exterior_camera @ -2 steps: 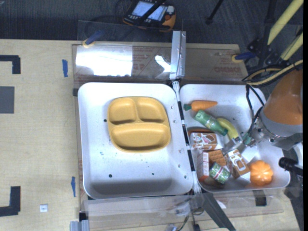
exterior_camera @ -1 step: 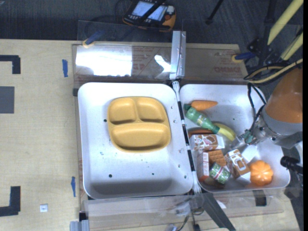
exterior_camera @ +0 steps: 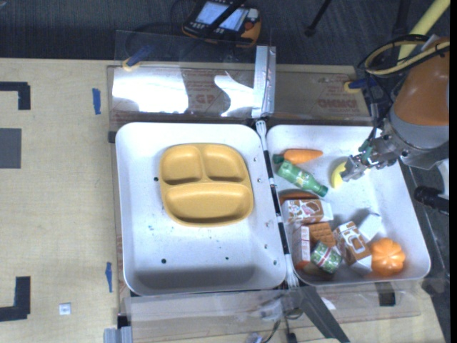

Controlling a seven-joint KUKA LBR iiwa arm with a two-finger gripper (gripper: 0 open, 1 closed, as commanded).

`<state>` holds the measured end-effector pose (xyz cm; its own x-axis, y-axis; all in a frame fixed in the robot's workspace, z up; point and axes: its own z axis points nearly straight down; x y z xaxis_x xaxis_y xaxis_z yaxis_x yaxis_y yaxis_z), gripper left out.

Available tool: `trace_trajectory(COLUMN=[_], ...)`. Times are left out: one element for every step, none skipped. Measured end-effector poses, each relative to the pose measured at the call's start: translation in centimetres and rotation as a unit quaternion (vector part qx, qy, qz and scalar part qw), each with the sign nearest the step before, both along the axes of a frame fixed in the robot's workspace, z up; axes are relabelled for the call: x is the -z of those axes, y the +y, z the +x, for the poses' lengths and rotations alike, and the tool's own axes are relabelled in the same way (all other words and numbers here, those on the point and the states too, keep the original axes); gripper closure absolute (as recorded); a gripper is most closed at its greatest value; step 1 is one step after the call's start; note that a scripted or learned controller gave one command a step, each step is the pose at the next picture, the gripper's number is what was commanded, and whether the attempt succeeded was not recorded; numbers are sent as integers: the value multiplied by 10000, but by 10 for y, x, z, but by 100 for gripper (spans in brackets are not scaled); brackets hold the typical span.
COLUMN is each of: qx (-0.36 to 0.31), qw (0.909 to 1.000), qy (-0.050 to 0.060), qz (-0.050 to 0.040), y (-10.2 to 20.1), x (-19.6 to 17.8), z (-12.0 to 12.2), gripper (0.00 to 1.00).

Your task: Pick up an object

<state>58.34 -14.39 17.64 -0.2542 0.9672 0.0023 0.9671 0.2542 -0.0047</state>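
The right bin [exterior_camera: 400, 213] holds several toy foods. An orange carrot [exterior_camera: 303, 155] lies at the back left, and a green bottle [exterior_camera: 301, 178] lies just in front of it. A small yellow piece [exterior_camera: 337, 176] lies to the right of the bottle. My gripper [exterior_camera: 355, 168] hangs low over the bin's back half, right beside that yellow piece and partly covering it. Toward the front are a brown snack box [exterior_camera: 305, 210], a second carton [exterior_camera: 351, 239], a green can [exterior_camera: 326, 257] and an orange pumpkin [exterior_camera: 388, 256].
The left bin [exterior_camera: 136, 213] holds a yellow divided plate [exterior_camera: 206, 184]. A clear panel [exterior_camera: 186, 88] and a metal divider [exterior_camera: 264, 84] stand behind the bins. The arm's orange band [exterior_camera: 426, 95] is over the right bin's back right corner. A handheld controller [exterior_camera: 221, 20] lies on the floor beyond.
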Motion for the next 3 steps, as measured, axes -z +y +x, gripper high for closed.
trace_trajectory(qx=[741,744,1004], qw=[9972,9972,9949], qy=[-81,-75,-55], qz=[-20,-21,3], y=[29,29,13], x=[72,73,80], z=[-4,-4,-33], gripper=[100,0,0])
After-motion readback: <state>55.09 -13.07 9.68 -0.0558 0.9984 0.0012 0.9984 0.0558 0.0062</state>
